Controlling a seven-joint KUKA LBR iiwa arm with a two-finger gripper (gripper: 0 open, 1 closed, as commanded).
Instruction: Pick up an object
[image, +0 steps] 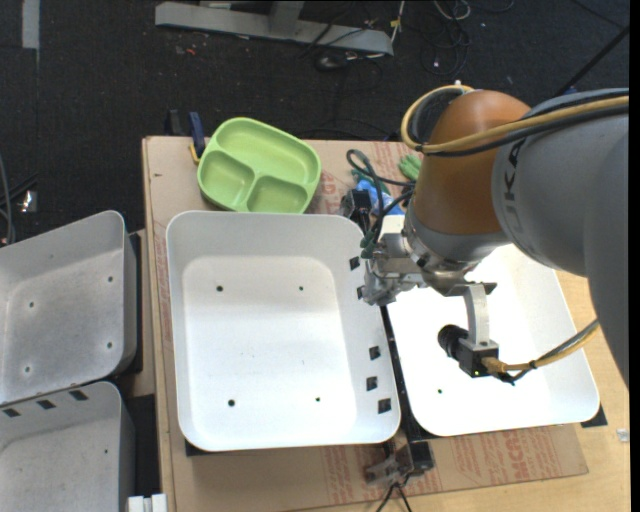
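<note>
My gripper (382, 280) hangs low over the ridge where the left bin (200, 330) and the right bin (540, 390) meet, near their far half. The bulky grey and orange wrist covers most of the right bin's far part. Just behind the gripper, at the far left corner of the right bin, a small blue and black object (366, 194) peeks out. A bit of a green object (410, 166) shows beside it. I see nothing between the gripper and the bin floor.
A light green divided plate (258, 168) lies on the bench behind the left bin. Two more white trays (60, 300) sit off the bench to the left. The cardboard bench top (470, 460) runs along the front.
</note>
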